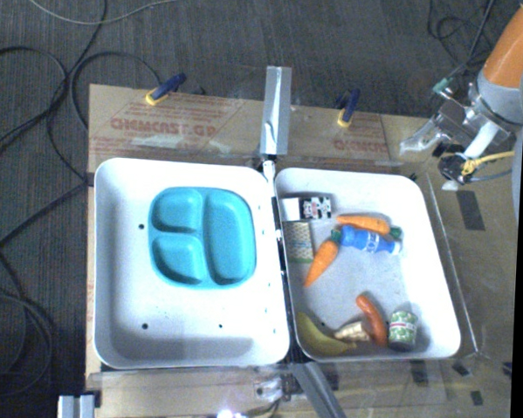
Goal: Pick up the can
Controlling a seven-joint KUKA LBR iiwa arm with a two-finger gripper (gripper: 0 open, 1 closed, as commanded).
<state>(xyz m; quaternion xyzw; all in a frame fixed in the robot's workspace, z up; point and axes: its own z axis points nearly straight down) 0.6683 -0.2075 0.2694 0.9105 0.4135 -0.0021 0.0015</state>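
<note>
Dark grey carpet floor (96, 29) across upper frame and down left side. Black cables (14, 261) loop over it at left; thin pale cable (71, 15) curls at upper left. Bench (187, 126) topped with brown cardboard sheet carrying faded red print. Blue-and-yellow clamps (165, 89) (345, 107) grip its upper edge. Grey metal bar (276, 113) stands upright at top centre. Small bright light (226, 417) glows at bottom centre. Lighting even, soft shadows.
</note>
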